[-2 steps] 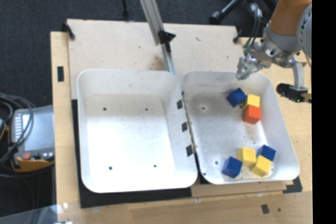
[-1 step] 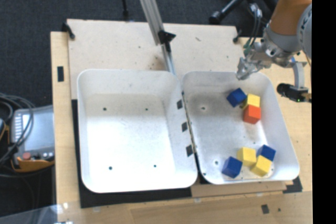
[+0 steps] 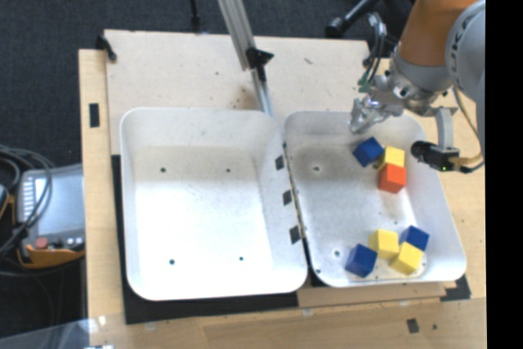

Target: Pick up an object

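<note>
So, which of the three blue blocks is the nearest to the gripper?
The blue block at the top of the right bin, just below the gripper. The other two blue blocks lie at the bin's bottom edge.

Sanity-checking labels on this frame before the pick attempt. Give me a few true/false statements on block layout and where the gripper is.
1. All the blocks lie in the right bin. True.
2. The gripper hangs over the left bin. False: it is over the right bin's far edge, near the upper blue block.
3. The orange block touches a yellow block. True.
4. The right bin holds three orange blocks. False: one orange; the rest are blue or yellow.
5. Four blocks cluster at the right bin's near end. True: two blue, two yellow.
</note>
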Motion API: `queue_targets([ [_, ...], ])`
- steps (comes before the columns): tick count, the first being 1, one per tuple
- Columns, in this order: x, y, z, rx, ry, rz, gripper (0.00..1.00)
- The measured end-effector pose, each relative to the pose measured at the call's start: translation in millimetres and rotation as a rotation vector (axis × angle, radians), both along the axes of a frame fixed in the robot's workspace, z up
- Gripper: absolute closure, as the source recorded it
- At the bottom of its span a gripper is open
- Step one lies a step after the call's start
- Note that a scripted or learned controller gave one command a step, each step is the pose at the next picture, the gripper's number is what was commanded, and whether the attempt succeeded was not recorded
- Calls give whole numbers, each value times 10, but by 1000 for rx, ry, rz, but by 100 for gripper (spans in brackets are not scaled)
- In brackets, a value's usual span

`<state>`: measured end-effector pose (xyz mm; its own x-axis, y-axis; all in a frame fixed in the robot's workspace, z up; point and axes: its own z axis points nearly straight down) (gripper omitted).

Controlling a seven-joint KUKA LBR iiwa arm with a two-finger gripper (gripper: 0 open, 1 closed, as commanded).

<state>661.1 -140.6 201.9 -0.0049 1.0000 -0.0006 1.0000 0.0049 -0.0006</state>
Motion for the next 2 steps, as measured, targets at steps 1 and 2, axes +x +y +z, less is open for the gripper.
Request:
queue_targets([
  [1,-157,483,-29,1,0,1,100],
  [2,-349,1008,116,3,-1,2,100],
])
